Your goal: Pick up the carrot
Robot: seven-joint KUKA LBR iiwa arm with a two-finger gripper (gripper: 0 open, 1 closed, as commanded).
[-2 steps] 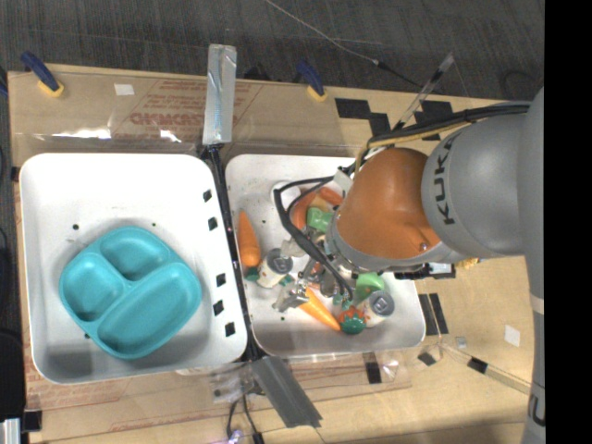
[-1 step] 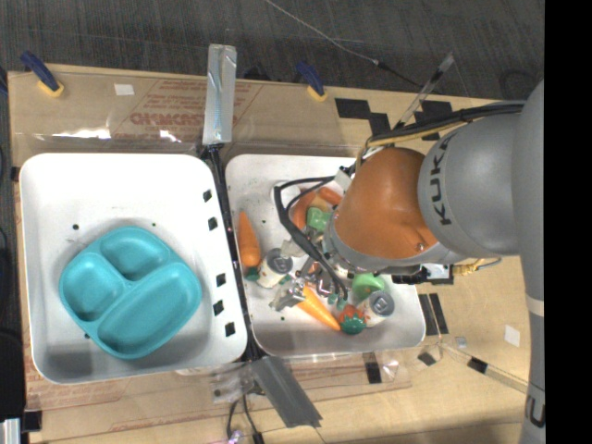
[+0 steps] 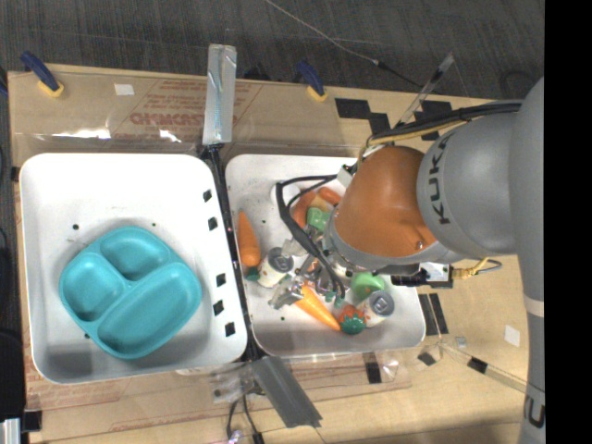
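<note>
Now tool (image 3: 310, 280) low in right bin (image 3: 242, 169), grip state unclear; carrot (image 3: 248, 239) lies left of it.

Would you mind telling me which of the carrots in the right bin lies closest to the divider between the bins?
The upright carrot against the right bin's left wall; the other carrot lies slanted mid-bin.

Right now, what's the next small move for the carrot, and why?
Probably shift left toward the carrot lying by the right bin's left wall. The gripper sits low among the clutter mid-bin, right of that carrot, with nothing visibly between its fingers.
</note>
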